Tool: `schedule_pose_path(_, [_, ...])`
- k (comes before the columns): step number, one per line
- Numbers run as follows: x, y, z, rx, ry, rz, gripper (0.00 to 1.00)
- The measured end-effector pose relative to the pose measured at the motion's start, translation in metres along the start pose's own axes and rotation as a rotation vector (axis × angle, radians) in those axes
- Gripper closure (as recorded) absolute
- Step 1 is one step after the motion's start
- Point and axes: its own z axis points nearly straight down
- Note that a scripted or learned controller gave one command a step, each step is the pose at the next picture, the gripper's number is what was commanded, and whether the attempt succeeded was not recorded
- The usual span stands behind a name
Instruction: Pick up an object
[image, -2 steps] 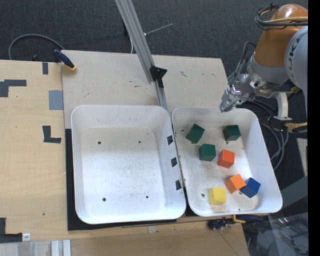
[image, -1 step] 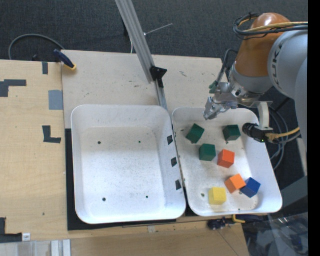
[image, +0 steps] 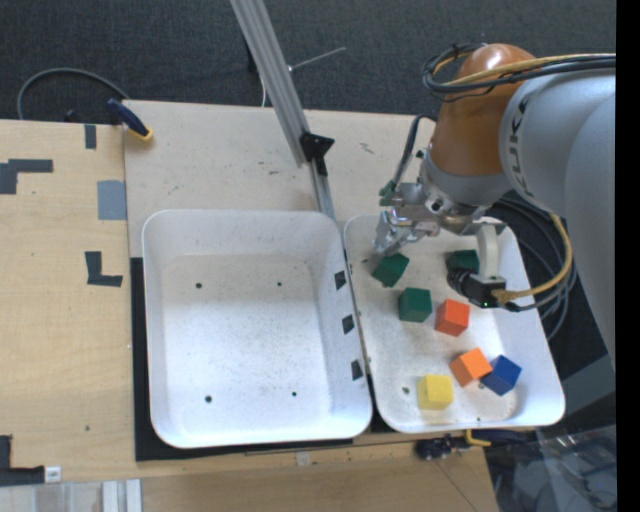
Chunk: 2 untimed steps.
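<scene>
Yellow cube (image: 434, 391) nearest; pincer (image: 392, 246) touching dark green cube (image: 390, 269), grip state impossible to tell. Probably light, rigid; best grasped across flat opposite faces.

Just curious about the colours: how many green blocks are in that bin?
3 in the right bin: one green block just below the gripper, one nearer the middle, and one partly behind the arm's fittings. More may hide under the arm.

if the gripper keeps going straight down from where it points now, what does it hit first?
Most likely the dark green block just below the gripper, near the right bin's left wall. Height above the block is unclear from this slanted view.
</scene>
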Motion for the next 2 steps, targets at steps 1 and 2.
schedule_pose_path(1, [0.049,-0.027,0.008,0.001,-0.001,0.001,1.00])
schedule_pose_path(2, [0.104,-0.046,-0.004,-0.001,0.001,-0.002,1.00])
